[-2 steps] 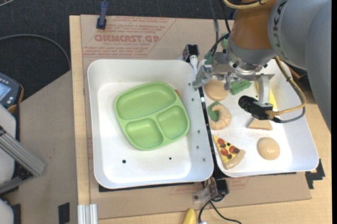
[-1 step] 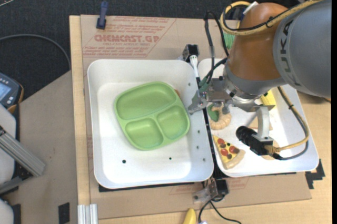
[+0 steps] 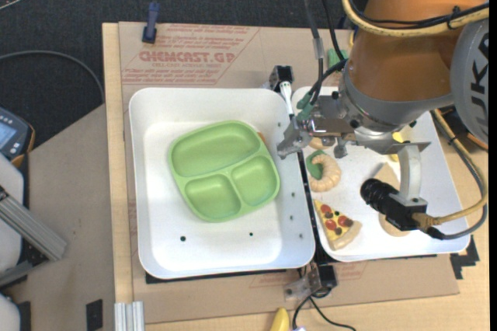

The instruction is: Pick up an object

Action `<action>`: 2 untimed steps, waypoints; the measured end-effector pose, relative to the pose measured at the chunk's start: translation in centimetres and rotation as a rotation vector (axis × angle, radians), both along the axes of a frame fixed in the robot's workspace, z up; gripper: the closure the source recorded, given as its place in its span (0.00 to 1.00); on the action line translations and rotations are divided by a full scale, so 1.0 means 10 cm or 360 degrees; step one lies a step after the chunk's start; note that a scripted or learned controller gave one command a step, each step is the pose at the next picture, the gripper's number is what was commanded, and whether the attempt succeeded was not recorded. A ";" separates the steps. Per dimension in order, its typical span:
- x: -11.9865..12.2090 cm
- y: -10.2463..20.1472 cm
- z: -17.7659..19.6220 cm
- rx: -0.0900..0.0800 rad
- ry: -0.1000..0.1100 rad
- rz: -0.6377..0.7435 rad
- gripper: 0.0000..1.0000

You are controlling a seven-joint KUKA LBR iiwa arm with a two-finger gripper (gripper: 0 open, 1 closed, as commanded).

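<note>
Tool: the fingers lie under the grey and orange arm; their state cannot be told.
Right white shallow bin: its far part is covered by the arm's wrist, so anything lying there is hidden.
Ring-shaped tan toy with green patch: its far edge is tucked beneath the wrist hardware.
Tan object at the right bin's near right: mostly covered by the black fitting; its kind cannot be told.
Grey arm link at the right: cut off by the right edge.
Yellow item at the near edge: cut off; kind unclear.
Printed brown sheet on the bench: small lettering too fine to read.
</note>
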State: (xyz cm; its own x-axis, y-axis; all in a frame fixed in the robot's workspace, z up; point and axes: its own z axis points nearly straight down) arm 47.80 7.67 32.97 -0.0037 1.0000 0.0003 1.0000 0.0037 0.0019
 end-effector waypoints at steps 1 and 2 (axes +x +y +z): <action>0.02 -0.01 0.08 0.0000 0.0000 -0.0003 1.00; 0.03 0.00 0.18 0.0000 -0.0004 -0.0002 1.00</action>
State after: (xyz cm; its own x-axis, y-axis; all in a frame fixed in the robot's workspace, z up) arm 48.07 7.63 34.76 -0.0021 1.0000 0.0000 1.0000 0.0021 0.0042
